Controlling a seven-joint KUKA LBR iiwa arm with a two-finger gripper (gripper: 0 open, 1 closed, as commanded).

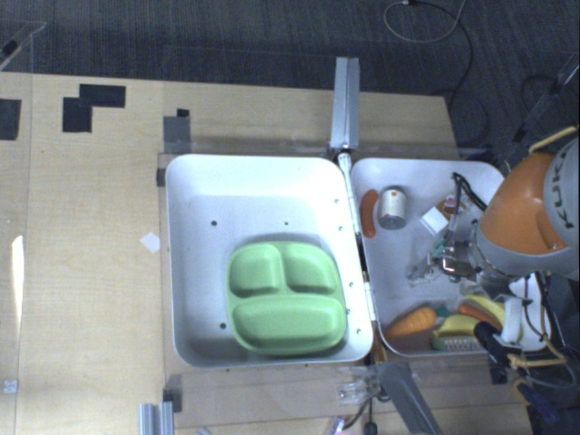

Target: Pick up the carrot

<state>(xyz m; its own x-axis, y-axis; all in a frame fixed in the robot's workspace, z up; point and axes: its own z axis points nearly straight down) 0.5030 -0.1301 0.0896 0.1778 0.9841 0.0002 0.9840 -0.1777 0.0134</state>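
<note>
The orange carrot (412,321) lies at the front edge of the right bin (403,265), its tip pointing left. My gripper (439,261) hangs over the middle of that bin, up and to the right of the carrot, under the orange wrist band (528,216). Nothing can be seen between the fingers, and the carrot lies apart from them.
A green divided plate (286,295) sits in the left bin (199,243). The right bin also holds a metal can (392,207), a red sausage (368,214), a small white block (434,219) and a yellow banana (478,308) beside the carrot.
</note>
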